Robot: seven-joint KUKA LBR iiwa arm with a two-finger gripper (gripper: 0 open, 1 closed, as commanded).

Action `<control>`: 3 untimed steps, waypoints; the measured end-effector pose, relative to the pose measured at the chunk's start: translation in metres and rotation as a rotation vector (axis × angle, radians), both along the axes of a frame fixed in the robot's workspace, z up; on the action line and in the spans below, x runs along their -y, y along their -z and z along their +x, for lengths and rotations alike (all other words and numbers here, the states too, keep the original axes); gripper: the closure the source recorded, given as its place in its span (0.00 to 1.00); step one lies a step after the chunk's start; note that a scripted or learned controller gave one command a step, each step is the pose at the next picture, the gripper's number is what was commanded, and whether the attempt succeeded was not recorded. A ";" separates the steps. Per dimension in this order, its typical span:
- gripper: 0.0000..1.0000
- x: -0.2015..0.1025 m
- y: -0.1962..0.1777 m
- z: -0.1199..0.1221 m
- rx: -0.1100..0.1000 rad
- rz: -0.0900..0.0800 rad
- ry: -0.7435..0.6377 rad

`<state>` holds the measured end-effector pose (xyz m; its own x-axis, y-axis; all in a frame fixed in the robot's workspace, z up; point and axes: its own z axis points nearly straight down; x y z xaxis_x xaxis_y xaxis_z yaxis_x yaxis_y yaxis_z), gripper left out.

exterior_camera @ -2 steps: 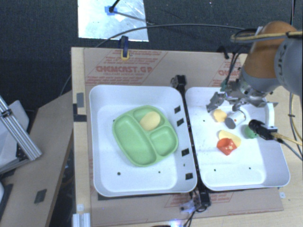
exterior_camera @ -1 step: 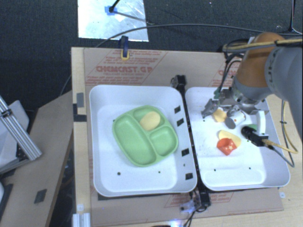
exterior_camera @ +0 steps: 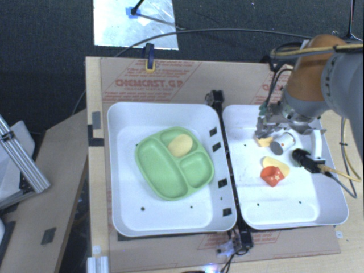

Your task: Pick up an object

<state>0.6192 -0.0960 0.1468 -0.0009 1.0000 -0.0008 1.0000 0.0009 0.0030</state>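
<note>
Camera view has our gripper (exterior_camera: 267, 131) low in the right bin (exterior_camera: 296, 209), hard against a small yellow piece (exterior_camera: 264, 143) at that bin's far left; we cannot tell how wide it stands or whether it has hold of anything. From the gripper, the red and yellow object (exterior_camera: 273, 172) lies nearer the bin's middle, toward the near rim, its long axis slanting, and we judge the coming move turns on that short offset. Beyond the bins, the cardboard (exterior_camera: 149, 83) reads "CHEMCAST GP" in red.
</note>
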 end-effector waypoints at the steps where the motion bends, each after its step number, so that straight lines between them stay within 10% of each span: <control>1: 1.00 -0.003 -0.043 0.003 0.001 0.000 -0.003; 3: 1.00 -0.001 -0.127 0.001 0.000 0.001 -0.005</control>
